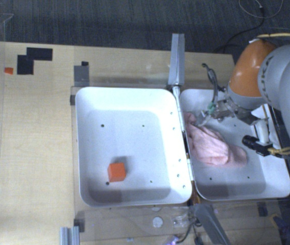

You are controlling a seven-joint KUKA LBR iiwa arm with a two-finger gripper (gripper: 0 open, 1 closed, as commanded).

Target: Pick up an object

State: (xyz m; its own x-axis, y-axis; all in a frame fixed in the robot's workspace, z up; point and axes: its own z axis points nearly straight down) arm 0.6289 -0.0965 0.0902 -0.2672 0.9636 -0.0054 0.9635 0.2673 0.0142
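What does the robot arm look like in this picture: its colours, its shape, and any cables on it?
The thick, rounded grey robot arm has a glossy orange dome-shaped band above the wrist. A thin yellowish cable runs over its top, and dark cables hang at its side. The small metallic claw is slim, with greenish details.

both bins [124,106] look like smooth white plastic with a soft sheen. at seven o'clock in the left one, the orange block [117,172] seems matt, perhaps foam. the pink thing [209,144] in the right bin looks like soft, crumpled cloth. the bench [27,152] is pale wood-grain with glare at nine o'clock. the arm's orange band [247,73] is glossy, and the divider bar [176,60] at twelve o'clock looks like brushed metal.
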